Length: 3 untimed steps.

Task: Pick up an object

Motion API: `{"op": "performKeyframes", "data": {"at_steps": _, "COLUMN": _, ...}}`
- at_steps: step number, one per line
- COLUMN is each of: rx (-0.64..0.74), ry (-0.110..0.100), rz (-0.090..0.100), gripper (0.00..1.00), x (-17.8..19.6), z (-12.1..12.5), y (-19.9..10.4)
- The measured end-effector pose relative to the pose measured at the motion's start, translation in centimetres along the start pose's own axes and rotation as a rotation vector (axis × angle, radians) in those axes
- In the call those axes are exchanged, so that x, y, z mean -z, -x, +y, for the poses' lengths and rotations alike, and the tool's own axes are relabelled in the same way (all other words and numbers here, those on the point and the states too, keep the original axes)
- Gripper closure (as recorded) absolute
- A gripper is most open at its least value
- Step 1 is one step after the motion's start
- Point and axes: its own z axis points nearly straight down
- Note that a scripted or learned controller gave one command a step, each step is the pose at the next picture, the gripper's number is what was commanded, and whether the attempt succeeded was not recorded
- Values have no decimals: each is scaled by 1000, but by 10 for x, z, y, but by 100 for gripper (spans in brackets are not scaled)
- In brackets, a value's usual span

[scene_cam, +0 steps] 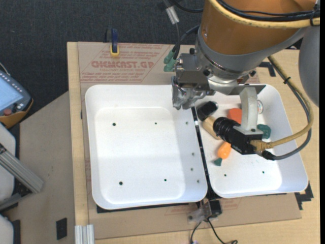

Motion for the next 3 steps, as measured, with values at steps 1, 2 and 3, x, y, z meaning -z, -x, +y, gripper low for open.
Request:
{"op": "performKeyframes", "data": {"at_steps": 1, "rx": -2, "ry": 2, "rz": 1, "gripper": 100, "x": 34, "z": 0, "y": -29}}
{"op": "performKeyframes", "data": {"at_steps": 2, "rx": -3, "ry": -14, "rz": -6, "gripper": 100, "x": -81, "z": -1, "y": -62}}
{"op": "performKeyframes", "data": {"at_steps": 3, "rx": -5, "ry": 10, "rz": 3, "gripper": 100, "x": 32, "z": 27, "y": -61}}
